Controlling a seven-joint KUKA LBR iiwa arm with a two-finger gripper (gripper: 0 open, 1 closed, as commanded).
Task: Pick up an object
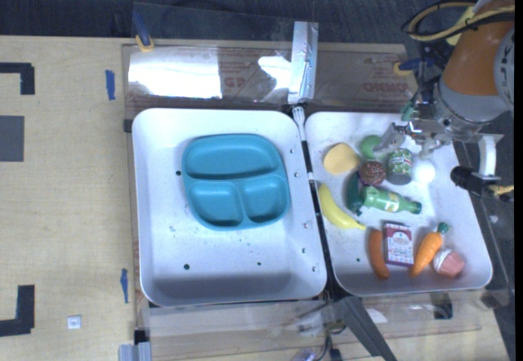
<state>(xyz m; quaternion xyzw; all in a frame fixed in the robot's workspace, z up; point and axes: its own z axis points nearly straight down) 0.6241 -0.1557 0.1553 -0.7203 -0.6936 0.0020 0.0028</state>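
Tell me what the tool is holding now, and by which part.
It cannot be told: the tool is low over the can in the right bin.

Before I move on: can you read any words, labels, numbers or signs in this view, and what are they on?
Nothing can be read for certain.
Board behind the bins: reddish printing, too blurred to read.
Small red box in the right bin: pale label, too small to read.
Green bottle: no readable label.
Small can: label too blurred to read.

Glossy white plastic bins [155,212], matt blue plastic tray [235,180], pale wooden bench [57,212]
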